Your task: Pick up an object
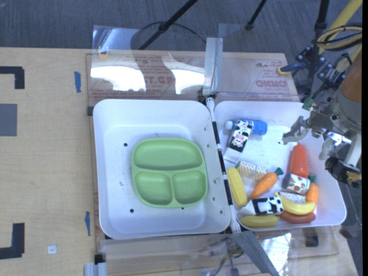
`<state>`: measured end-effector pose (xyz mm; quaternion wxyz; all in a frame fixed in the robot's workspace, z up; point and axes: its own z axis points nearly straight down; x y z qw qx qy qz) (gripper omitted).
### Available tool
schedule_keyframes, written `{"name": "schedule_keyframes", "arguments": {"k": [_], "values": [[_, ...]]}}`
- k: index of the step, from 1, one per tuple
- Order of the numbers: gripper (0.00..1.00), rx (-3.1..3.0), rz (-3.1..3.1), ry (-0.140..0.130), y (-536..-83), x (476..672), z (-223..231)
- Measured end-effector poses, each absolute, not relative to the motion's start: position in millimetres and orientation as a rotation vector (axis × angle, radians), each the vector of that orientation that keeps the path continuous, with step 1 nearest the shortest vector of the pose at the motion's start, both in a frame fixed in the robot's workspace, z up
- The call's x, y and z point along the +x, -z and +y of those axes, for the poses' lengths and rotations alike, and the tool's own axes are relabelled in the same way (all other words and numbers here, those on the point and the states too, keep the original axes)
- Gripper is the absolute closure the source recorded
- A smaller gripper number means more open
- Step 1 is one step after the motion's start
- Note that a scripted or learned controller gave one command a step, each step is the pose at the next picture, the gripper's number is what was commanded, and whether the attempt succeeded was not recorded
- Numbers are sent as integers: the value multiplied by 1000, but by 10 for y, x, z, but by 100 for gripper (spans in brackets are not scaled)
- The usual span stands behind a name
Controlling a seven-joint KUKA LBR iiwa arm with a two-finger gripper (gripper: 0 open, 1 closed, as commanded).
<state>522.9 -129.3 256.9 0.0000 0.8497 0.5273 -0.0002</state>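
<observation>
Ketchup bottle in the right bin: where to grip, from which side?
Grip the ketchup bottle across its red mid-body, coming straight down from above. It lies flat, cap toward the bin's far side, with bare floor on its left and right; the label end crowds the banana and carrot.

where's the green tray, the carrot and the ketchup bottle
green tray (169, 172): camera view, on the divider between its compartments
carrot (265, 184): camera view, middle of its orange body
ketchup bottle (298, 162): camera view, its red upper body

Red print on clear panels (253, 76) mirrored, unreadable.
</observation>
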Motion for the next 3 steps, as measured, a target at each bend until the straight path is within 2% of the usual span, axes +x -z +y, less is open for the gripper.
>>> {"name": "schedule_keyframes", "arguments": {"k": [1,2,3], "values": [[0,2585,1788,2,-1949,4829,-1684],[0,2495,1907,0,-1594,5085,-2082],[0,2269,2181,-3,-1193,5284,-2098]]}}
